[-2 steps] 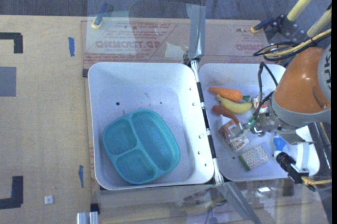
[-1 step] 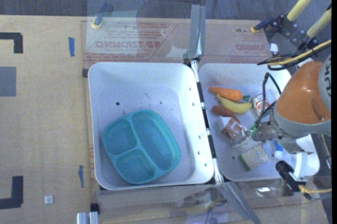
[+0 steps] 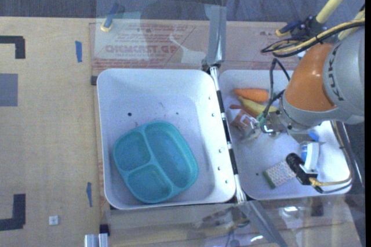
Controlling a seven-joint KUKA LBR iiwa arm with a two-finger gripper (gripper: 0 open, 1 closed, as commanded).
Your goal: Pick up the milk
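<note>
A small white carton with blue markings, which I take for the milk (image 3: 311,152), lies at the right side of the right bin (image 3: 255,185), partly under my arm. My gripper (image 3: 255,127) is low in the left part of that bin, well to the left of the milk. It sits right beside a small red-brown and white item (image 3: 241,119), and I cannot tell whether it touches it.
An orange carrot (image 3: 251,93) and a yellow banana (image 3: 254,106) lie at the back of the right bin. A speckled grey-green block (image 3: 278,173) rests near its front. The left bin (image 3: 145,86) holds a teal divided plate (image 3: 154,161).
</note>
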